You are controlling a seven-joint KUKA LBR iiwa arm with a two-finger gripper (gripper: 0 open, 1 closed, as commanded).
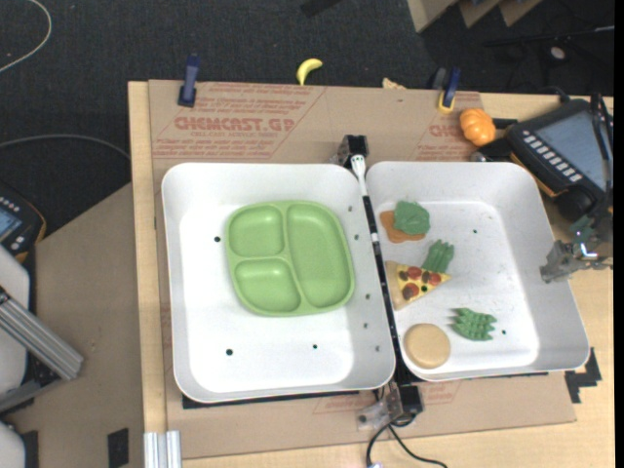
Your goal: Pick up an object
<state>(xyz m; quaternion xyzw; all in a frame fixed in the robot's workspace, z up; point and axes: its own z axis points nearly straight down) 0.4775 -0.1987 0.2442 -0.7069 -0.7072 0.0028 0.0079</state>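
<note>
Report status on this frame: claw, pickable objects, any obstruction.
Claw at right bin's right rim, nothing visibly held. Pizza slice, tan disc, green toys lying in right bin. Green divided plate in left bin. Nothing blocking.

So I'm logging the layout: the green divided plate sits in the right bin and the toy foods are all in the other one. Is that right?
Not quite. The camera view shows the green divided plate in the left bin, not the right. The toy foods, such as the pizza slice, are all in the other one, the right bin.
</note>
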